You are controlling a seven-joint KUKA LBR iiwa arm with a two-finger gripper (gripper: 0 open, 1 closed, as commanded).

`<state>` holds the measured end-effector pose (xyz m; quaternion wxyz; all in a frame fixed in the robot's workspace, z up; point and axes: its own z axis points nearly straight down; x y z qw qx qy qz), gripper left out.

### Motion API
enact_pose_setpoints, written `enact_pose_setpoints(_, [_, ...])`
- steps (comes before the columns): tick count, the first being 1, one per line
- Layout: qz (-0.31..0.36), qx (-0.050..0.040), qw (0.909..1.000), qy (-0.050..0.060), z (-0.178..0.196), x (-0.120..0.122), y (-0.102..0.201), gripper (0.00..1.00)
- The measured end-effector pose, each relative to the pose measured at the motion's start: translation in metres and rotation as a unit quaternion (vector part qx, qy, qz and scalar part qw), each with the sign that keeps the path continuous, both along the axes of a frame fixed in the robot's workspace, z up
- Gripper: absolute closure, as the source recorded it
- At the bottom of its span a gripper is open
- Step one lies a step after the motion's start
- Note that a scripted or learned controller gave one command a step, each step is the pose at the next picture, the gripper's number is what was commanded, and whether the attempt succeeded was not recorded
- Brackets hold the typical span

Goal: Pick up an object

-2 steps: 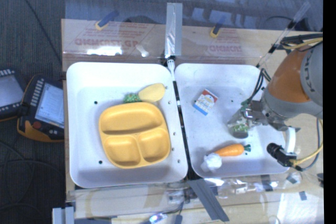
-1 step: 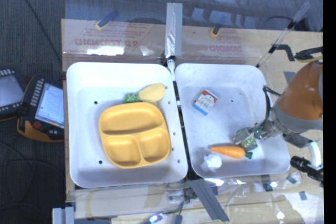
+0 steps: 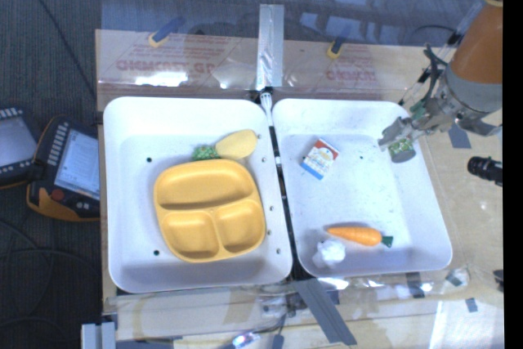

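Carton [image 3: 319, 158] (label unreadable); carrot [image 3: 356, 235] nearby

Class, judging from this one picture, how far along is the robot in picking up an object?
Nothing looks picked yet. The pincer hangs over the right bin's far right edge, with a small green-and-white bit at its tip; whether that is gripped is unclear. The carrot, white lump and small carton lie in that bin. A clear grasp and lift remain.

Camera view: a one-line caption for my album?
Grey-and-orange arm's gripper above right white bin holding an orange carrot.
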<state>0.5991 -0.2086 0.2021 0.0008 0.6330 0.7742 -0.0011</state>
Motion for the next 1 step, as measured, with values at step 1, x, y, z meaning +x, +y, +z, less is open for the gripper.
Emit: enact_pose_setpoints(1, [-0.069,0.0013,0.9976,0.001,-0.0005,0.0037,0.0485,1.00])
